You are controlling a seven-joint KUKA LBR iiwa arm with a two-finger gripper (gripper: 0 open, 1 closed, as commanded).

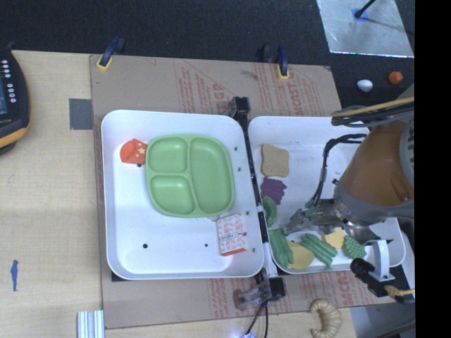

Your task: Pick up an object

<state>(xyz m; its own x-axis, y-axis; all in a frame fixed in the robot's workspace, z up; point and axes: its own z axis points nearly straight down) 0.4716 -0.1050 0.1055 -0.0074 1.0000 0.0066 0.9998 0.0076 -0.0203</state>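
Note:
My gripper (301, 222) hangs low in the right bin (310, 129), under the arm's orange band, just above a cluster of toy food along the bin's front edge. That cluster holds a green pod (282, 246), a green bean-like piece (318, 248), a yellow piece (301, 258), another yellow piece (335, 239) and a small green piece (354, 247). A tan toast slice (275, 160), a purple grape bunch (273, 189) and a green piece (270, 210) lie by the bin's left wall. I see nothing lifted by the gripper.
The left bin (127, 252) holds a green divided plate (190, 174), a red toy (132, 151) at its left and a red-and-white packet (231, 234) at the front right. The arm's body covers the right bin's right side.

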